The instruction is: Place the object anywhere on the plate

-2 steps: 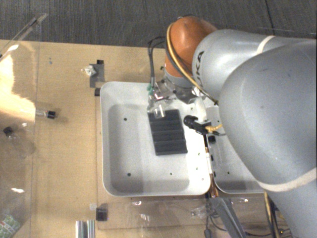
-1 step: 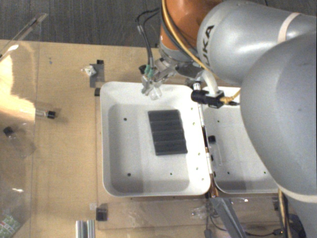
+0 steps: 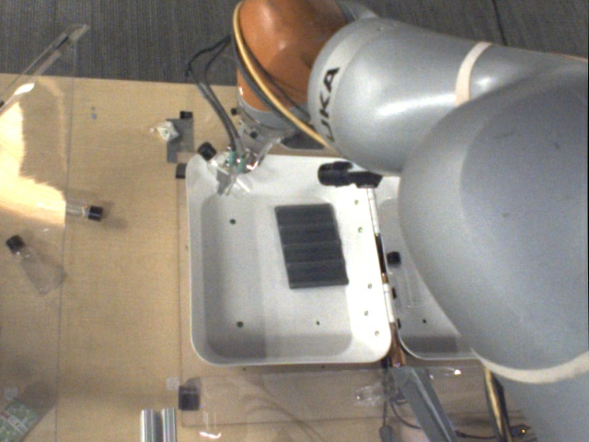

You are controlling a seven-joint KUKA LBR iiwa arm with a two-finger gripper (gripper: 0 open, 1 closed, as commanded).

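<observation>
A dark ribbed rectangular plate (image 3: 312, 245) lies flat in the middle of the left white bin (image 3: 213, 274). My gripper (image 3: 228, 171) hangs over the bin's far left corner, up and to the left of the plate and well apart from it. Its tip is small and blurred, with a pale greenish glint at it. I cannot make out any object held there. The grey arm with its orange band (image 3: 281, 35) covers the far right of the left bin and most of the right bin (image 3: 419, 334).
A small black piece (image 3: 394, 259) sits on the rim between the two bins. On the wooden bench to the left lie small black-capped clear items (image 3: 90, 213) (image 3: 18, 247). Black fixtures (image 3: 182, 141) stand by the bin's far left corner, and another (image 3: 189, 397) near its front.
</observation>
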